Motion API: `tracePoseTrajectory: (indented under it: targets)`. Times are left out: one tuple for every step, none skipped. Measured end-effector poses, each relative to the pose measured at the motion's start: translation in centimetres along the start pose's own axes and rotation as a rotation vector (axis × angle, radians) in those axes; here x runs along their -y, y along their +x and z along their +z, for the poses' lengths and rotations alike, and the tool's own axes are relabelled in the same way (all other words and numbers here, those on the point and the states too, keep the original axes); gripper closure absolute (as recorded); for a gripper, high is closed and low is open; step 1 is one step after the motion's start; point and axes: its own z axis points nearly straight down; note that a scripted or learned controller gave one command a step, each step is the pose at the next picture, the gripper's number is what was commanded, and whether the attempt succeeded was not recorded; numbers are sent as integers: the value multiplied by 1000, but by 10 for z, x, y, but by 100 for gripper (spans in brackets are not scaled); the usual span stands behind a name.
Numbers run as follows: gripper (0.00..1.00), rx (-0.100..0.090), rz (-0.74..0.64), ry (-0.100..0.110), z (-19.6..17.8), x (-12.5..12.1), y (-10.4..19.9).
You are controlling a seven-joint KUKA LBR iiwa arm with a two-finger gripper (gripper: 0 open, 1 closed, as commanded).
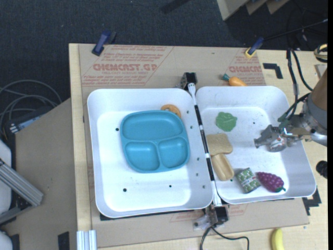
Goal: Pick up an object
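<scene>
Gripper [266, 141] hangs low over the right bin [270, 95], near that bin's right wall, its metal fingers pointing left; they are too small and blurred to tell whether they stand open or closed, and nothing can be seen between them. Whether the tips touch the bin floor cannot be told either. Nearest to the gripper are the grapes [270, 181], a purple bunch lying below it and a little to its right, near the bin's front edge. Just left of the grapes, touching or nearly so, lies a small green packet [245, 180], below and left of the gripper. Up and to the left of the gripper, well apart from it, a green leaf [226, 121] lies flat on the bin floor. Farther left at about the gripper's height sits a tan bread slice [219, 144], and just below that a bun [222, 166], both close to the divide between the bins. Beyond the divide, far left of the gripper, the left bin [104, 139] holds a blue tray [154, 140] with three compartments, and a small brown ring [171, 109] rests at the tray's far edge. Outside the bins, a carrot [235, 80] lies on the board above and left of the gripper.
</scene>
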Motion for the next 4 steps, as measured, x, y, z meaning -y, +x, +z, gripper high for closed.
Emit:
tracePoseTrajectory:
  targets:
    - [0,-1,0,3,136,13,29]
    - [0,1,1,-1,101,12,1]
    - [0,15,9,-13,135,10,40]
    - [0,1,1,0,141,13,27]
